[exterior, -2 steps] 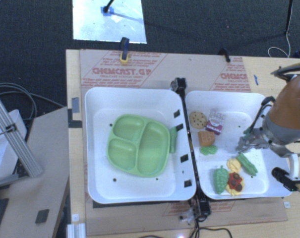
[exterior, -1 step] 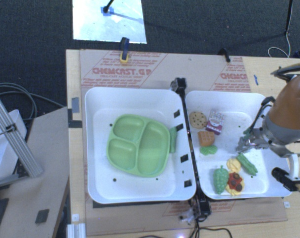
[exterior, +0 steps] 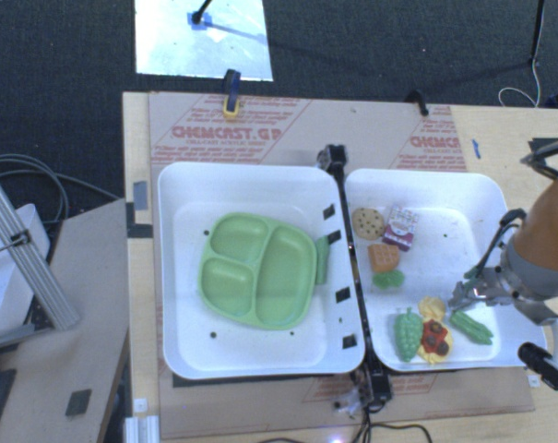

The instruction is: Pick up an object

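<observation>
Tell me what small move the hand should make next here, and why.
Probably a short descent onto the green pea pod. The hand sits low in the right bin, just above that pod, with nothing visibly held. The pod lies apart from the yellow and red pieces, so it looks like the easiest pick.

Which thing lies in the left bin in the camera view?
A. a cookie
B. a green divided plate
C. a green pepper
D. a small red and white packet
B: the green divided plate lies alone in the left bin, while the small food items lie in the right bin.
</observation>
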You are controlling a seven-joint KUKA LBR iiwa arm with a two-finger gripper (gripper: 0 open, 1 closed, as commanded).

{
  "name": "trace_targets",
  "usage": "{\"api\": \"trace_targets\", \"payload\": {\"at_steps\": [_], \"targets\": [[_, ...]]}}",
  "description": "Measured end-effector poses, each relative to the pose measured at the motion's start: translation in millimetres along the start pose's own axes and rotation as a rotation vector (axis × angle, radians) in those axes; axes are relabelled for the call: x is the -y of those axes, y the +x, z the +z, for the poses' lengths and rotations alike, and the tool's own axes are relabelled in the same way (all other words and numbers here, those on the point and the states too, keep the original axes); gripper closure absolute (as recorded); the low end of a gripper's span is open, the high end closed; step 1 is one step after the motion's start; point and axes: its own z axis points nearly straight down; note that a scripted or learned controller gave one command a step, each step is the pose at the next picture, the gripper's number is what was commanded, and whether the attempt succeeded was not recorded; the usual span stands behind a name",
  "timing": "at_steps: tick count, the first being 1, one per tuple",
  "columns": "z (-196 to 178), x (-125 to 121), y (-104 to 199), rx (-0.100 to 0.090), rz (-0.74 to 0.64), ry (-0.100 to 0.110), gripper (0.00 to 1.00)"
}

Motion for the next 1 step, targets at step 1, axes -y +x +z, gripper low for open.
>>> {"api": "trace_targets", "payload": {"at_steps": [1], "targets": [[-11.0,-3.3,0.2,0.002,-0.002,-0.006,1.00]]}}
